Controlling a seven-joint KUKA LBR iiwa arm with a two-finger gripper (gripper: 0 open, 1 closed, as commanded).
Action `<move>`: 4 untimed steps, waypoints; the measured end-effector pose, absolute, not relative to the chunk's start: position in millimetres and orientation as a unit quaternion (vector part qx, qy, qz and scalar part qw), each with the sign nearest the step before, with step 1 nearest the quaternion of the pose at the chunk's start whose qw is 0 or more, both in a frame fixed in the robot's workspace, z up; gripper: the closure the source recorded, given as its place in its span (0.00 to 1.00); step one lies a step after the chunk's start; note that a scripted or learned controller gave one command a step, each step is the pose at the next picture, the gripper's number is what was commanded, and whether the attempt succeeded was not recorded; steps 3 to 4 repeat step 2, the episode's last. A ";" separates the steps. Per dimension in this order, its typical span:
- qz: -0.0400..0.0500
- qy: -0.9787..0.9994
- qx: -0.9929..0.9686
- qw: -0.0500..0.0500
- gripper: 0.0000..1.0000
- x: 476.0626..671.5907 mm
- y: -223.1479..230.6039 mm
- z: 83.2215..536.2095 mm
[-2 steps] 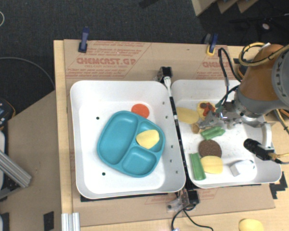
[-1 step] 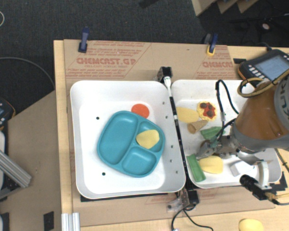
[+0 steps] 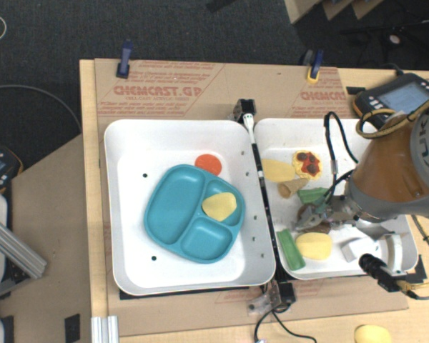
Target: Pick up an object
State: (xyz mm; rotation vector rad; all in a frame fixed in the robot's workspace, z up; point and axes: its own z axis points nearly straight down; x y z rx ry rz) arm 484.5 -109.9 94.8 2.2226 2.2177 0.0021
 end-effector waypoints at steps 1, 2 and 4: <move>0.005 0.711 0.704 0.004 1.00 531.5 -40.3 190.7; 0.000 0.710 0.704 -0.003 1.00 510.5 24.0 184.4; 0.000 0.710 0.704 -0.003 1.00 510.5 24.0 184.4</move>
